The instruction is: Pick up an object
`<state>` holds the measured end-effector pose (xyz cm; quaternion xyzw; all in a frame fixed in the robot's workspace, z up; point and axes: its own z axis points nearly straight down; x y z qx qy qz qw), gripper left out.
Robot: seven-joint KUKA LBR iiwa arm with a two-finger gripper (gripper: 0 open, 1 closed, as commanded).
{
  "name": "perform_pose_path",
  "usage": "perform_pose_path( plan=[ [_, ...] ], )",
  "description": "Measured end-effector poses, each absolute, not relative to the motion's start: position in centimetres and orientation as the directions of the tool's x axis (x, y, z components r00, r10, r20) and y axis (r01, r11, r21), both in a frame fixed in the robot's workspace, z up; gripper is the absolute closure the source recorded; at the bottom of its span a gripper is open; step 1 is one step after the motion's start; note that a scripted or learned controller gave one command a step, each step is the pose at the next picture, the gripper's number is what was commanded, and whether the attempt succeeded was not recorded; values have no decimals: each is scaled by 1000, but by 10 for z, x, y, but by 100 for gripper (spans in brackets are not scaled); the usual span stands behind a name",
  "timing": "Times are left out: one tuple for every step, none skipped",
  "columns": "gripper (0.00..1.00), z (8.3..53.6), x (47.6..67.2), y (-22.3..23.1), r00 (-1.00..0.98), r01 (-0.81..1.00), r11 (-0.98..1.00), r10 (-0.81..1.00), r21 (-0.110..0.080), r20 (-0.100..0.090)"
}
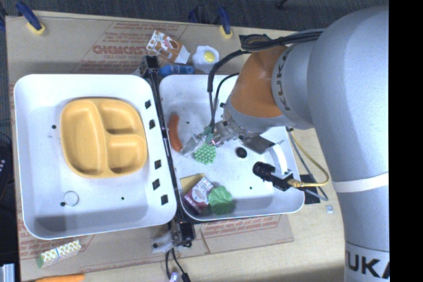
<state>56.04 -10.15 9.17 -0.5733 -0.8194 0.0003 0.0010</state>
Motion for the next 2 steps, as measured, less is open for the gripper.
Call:
perform_pose_path(
  plan=[
    [100,102,561,-101,-346,938,346,938,-3,2],
    [100,210,534,-62,-364,931,364,931,-1,1]
  ],
)
